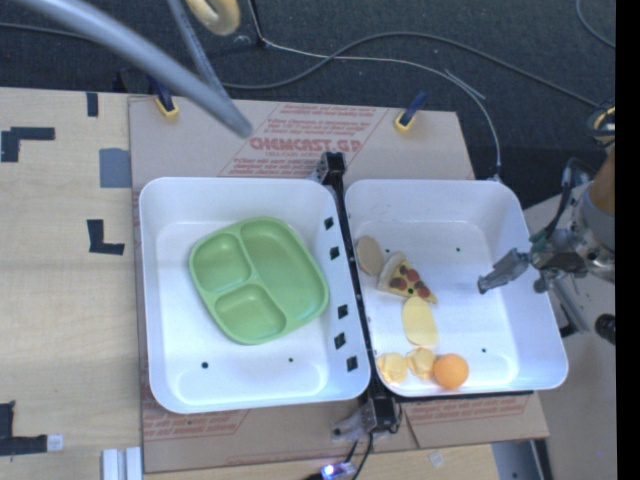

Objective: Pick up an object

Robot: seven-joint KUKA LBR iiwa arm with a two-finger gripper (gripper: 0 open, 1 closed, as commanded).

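The right bin (pixel 470 200) holds several toy foods along its left side. A tan oval piece (pixel 369 254) lies by the dividing wall, and a pizza slice (pixel 406 280) is just right of it. Below them lie a pale yellow piece (pixel 420 321), two small yellow bits (pixel 396 367) and an orange ball (pixel 450 371) near the front wall. My gripper (pixel 515 280) hovers over the right rim of this bin, open, with nothing between its fingers (pixel 497 274). It is well to the right of the foods.
A green divided plate (pixel 258 278) lies in the left bin (pixel 160 298). Black clips (pixel 340 308) run along the wall between the bins. Cables (pixel 420 63) trail across the dark floor behind the bench. A grey pole (pixel 190 58) crosses the upper left.
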